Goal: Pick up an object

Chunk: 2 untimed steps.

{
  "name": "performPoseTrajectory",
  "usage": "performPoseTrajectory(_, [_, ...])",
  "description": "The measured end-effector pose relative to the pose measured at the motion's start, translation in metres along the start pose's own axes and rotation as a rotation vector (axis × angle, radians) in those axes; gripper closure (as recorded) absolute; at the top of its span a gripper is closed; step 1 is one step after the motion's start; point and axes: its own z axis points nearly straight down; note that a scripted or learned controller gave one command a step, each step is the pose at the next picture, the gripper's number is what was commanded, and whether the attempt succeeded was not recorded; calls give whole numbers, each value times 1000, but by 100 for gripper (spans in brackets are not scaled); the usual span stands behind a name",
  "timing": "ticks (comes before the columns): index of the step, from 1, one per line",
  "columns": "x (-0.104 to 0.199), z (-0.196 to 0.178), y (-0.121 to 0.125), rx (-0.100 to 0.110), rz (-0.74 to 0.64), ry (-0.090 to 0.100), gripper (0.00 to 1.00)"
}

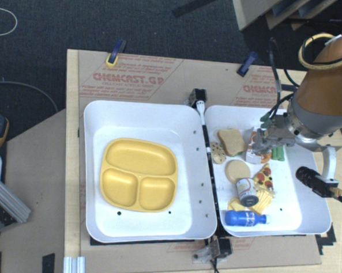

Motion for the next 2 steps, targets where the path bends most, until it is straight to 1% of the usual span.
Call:
performPoseTrajectory(1, [9, -9, -13, 4, -2, 3, 100])
performPoseTrajectory(2, [-7, -5, -11, 3, 2, 1, 100])
